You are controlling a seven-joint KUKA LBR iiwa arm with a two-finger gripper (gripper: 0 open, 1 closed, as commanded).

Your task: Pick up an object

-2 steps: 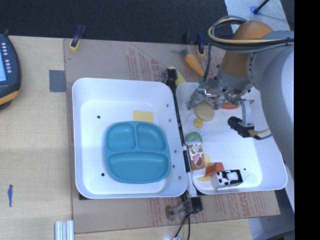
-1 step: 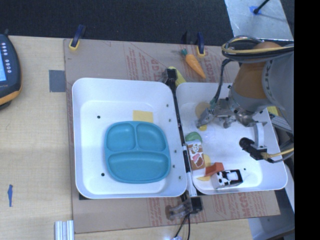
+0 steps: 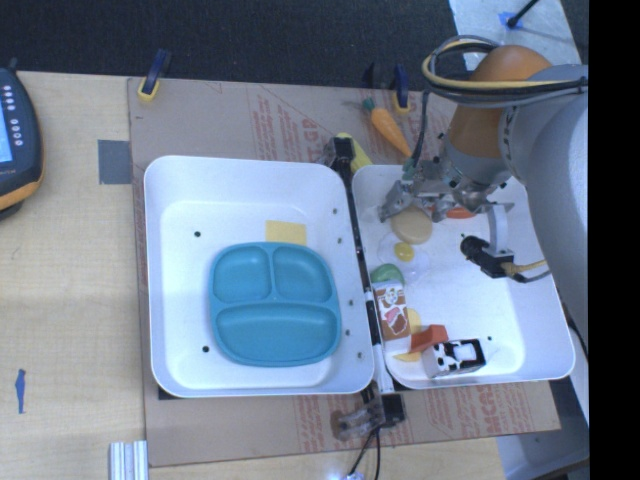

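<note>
My gripper [image 3: 422, 206] hangs over the far left part of the right bin [image 3: 535, 318], under the grey wrist with its orange band. Just below it and touching its lower edge in this view lies a beige rounded object [image 3: 411, 229]. A small yellow piece [image 3: 403, 252] sits in front of that. Closer to the front are a green-capped packet with a brown label [image 3: 390, 303], an orange-red wedge [image 3: 431, 337] and a black-and-white block [image 3: 456, 357]. An orange bit [image 3: 459, 211] peeks out beside the gripper.
The left bin [image 3: 170, 268] holds a blue divided plate [image 3: 274, 303] and a yellow square [image 3: 286, 233]. An orange carrot-like item [image 3: 388, 131] and clamps lie on the cardboard behind the bins. A black cable part [image 3: 488, 255] hangs over the right bin. A pendant [image 3: 15, 138] rests at far left.
</note>
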